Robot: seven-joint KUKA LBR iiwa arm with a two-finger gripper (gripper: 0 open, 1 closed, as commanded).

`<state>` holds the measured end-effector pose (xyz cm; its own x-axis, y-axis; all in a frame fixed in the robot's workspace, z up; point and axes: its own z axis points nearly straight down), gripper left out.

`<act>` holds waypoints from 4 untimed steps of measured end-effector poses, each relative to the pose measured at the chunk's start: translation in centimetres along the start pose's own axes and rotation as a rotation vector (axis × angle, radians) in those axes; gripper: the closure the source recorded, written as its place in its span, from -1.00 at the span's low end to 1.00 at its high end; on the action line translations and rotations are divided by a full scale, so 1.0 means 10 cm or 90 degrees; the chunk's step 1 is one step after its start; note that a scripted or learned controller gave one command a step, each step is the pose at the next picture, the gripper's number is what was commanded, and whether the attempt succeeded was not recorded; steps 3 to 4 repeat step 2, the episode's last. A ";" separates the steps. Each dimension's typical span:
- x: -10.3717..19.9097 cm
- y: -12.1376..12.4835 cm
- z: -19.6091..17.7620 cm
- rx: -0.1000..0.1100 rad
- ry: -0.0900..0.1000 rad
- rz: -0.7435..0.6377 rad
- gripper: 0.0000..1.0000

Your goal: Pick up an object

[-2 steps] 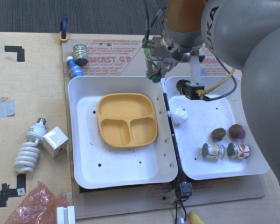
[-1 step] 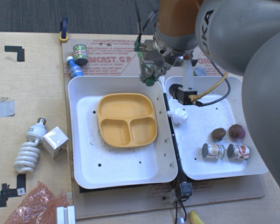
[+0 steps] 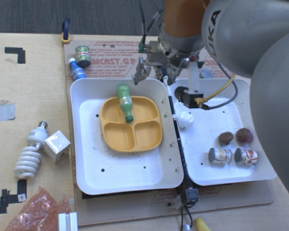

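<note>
The gripper hangs over the far rim of the left bin, just beyond the yellow divided plate; I cannot tell how its jaws stand. A green bottle lies on the plate's far edge. Right of the plate, the right bin holds 2 small cans.

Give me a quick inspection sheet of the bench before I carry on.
Surface: two white bins, left bin and right bin, side by side.
Job's things: green bottle lying across a yellow tray in the left bin; two cans, two dark lumps and a white lump in the right bin.
Clutter: bulb, white cube, red bag, left of the bins.
Claw: above the bins' far edge, nothing seen between its fingers.
Cables: yellow cable over the right bin.
Surroundings: can and blue bottle behind the left bin.
</note>
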<state>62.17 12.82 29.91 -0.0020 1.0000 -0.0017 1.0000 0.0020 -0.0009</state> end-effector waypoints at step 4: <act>-0.14 -0.01 1.72 0.001 0.000 0.001 -1.00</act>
